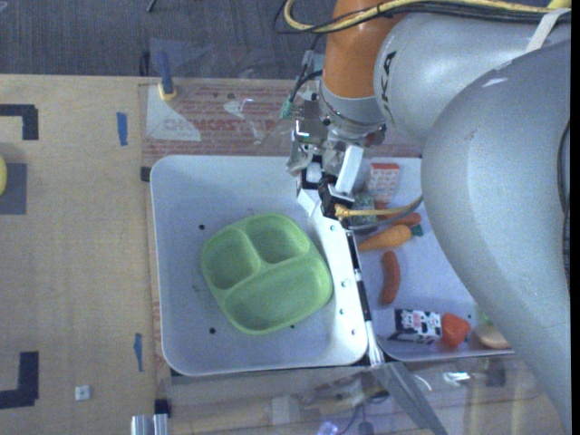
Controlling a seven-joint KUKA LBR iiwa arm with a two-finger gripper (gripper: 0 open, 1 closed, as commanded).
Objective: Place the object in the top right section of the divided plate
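The green divided plate lies tilted in the left white bin, with one large section and two small ones. My gripper hangs below the orange wrist band, over the wall between the two bins and just above the plate's upper right corner. A small yellowish-green item shows right beside the gripper's lower end; I cannot tell whether it is held. An orange carrot lies just right of it in the right bin.
The right bin holds a red sausage, a small black-and-white carton, a red-orange piece, a tan piece and a red-and-white box. The arm's large grey body covers the bin's right side.
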